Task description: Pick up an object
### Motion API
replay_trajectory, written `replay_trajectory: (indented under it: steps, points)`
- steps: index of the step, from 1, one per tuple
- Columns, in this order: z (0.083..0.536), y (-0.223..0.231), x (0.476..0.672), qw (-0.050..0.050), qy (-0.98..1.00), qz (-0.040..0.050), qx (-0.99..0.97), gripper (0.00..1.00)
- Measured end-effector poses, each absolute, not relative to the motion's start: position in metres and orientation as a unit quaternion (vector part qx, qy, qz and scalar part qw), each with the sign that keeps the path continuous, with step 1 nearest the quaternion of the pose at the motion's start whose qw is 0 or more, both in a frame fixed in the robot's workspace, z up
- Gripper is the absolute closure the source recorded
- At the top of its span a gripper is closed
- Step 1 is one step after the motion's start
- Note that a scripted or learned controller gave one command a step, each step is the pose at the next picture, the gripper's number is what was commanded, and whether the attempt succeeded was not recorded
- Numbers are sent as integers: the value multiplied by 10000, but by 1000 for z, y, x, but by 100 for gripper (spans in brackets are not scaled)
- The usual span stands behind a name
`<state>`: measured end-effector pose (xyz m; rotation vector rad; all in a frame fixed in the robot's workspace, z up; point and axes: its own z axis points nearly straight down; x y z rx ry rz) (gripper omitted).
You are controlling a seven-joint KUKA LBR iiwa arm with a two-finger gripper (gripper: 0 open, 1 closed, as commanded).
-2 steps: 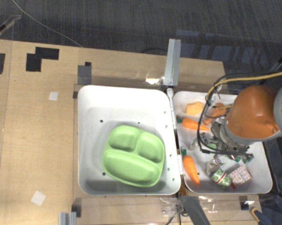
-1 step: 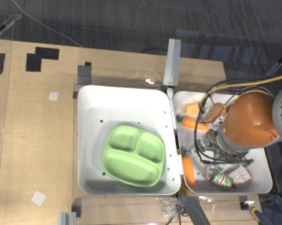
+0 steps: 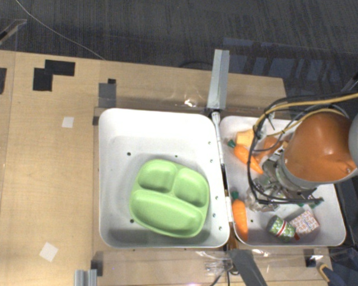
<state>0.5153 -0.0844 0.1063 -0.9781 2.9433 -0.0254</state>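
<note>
Right bin (image 3: 338, 232) lies half hidden under the arm (image 3: 318, 148) — gripper (image 3: 270, 191) unreadable (cables cover it).

A light wooden bench (image 3: 41, 181) is seen, on which two shallow white bins are set side by side, their inner rims almost touching. The left bin (image 3: 117, 137) is the larger; the right bin (image 3: 335, 232) is partly covered from above. A grey metal bar (image 3: 218, 79) is laid along the seam behind them. Black squares (image 3: 52, 73) and pale paper patches (image 3: 48, 252) are scattered on the bench's left part.
</note>
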Motion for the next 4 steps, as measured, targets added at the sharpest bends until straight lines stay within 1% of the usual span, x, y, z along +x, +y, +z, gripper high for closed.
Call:
replay_trajectory:
  steps: [1, 2, 3, 4]
  points:
    - [296, -111, 556, 98, 9544, -46, -2985, 100]
    - [280, -86, 521, 44, 9936, -4, -1128, 100]
    - [279, -20, 555, 48, 10000, 8, 75, 100]
    - [275, -74, 592, 50, 9917, -7, -1287, 100]
